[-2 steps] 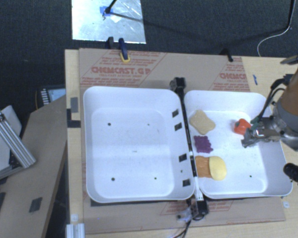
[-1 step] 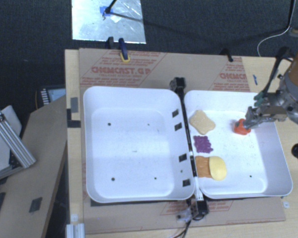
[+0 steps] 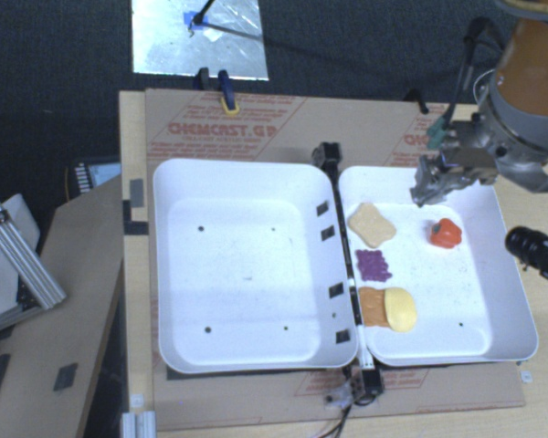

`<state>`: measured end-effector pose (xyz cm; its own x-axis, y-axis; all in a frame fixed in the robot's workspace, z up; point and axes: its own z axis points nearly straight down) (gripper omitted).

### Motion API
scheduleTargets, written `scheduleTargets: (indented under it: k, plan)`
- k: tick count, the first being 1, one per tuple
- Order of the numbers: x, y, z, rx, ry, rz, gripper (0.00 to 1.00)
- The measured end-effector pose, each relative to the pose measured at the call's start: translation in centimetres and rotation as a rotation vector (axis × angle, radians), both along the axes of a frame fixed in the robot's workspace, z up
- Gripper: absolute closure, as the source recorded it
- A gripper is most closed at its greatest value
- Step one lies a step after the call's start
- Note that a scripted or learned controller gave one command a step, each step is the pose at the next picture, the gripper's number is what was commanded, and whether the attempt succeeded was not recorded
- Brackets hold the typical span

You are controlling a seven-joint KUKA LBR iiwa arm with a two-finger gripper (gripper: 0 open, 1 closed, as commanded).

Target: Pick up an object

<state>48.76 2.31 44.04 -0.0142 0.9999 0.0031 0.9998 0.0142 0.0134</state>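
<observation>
The right bin (image 3: 493, 336) holds a tan bread slice (image 3: 372, 224), a red pepper-like piece (image 3: 446, 234), a purple cluster (image 3: 373, 265), an orange piece (image 3: 373, 307) and a yellow lemon-like piece (image 3: 401, 309). My gripper (image 3: 427, 192) hangs over the far part of this bin, up and to the left of the red piece and to the right of the bread slice. Nothing shows between its tips.
The left bin (image 3: 164, 245) lies beside the right one, joined by a black clipped seam (image 3: 338, 245). Both rest on a cardboard sheet (image 3: 228, 126). A metal plate (image 3: 199, 26) lies beyond the bench, and an aluminium frame (image 3: 18, 254) stands at the left.
</observation>
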Motion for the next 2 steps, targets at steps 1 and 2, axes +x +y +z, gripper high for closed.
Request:
scheduleTargets:
  k: [1,2]
  plan:
    - [2.3,6.6,-8.8,-0.003,0.018,-0.004,1.00]
    - [2.0,9.7,0.9,0.001,0.001,-0.007,1.00]
